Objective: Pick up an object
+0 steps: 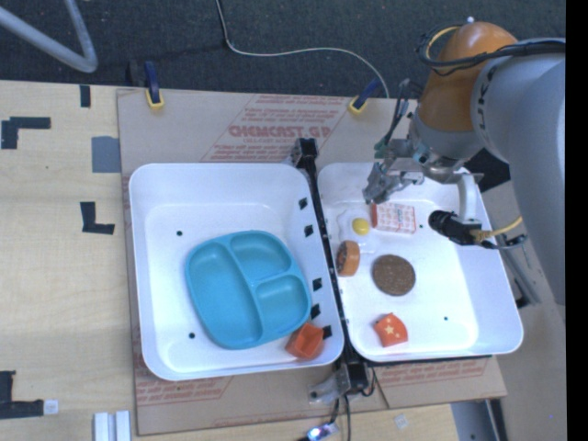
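We see the claw (378,189) low over the far edge of the right bin (478,338), just above a red-and-white packet (396,218) — whether it is open or closed we cannot tell. Beside the packet lie a yellow ball (361,227), a brown roll (348,258), a dark round patty (393,275) and a red piece (390,330). The left bin (156,246) holds a blue divided plate (247,288) and an orange piece (306,340).

I see the surface (55,246) of pale wood with black tape marks at frame left | brown cardboard sheet (276,131) under both bins | blue-and-yellow clamps (152,92) at its upper corners | white cable (276,51) looping across dark floor (303,7), upper centre
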`<state>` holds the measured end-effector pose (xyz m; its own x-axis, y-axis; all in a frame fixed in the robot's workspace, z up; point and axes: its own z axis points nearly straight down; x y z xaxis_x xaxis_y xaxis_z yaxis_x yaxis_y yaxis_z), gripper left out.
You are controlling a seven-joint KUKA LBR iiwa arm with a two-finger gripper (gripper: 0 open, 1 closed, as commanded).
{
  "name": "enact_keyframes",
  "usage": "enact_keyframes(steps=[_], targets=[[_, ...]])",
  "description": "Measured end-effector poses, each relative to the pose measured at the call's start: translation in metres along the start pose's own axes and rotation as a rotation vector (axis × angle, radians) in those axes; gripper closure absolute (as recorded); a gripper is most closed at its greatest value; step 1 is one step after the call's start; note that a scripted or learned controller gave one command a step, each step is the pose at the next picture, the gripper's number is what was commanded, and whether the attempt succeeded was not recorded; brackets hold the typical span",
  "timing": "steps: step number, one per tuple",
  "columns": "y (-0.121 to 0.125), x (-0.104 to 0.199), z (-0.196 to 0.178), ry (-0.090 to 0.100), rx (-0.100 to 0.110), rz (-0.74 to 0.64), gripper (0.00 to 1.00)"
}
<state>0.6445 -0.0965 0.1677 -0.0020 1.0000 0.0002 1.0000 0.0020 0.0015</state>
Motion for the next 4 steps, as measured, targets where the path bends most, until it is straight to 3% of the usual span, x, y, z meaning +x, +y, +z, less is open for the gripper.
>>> enact_keyframes(steps=[2,4], targets=[[-0.008,0.002,-0.081,0.0,-0.001,0.0,1.0],[-0.024,0.108,-0.074,0.001,0.003,-0.004,1.0]])
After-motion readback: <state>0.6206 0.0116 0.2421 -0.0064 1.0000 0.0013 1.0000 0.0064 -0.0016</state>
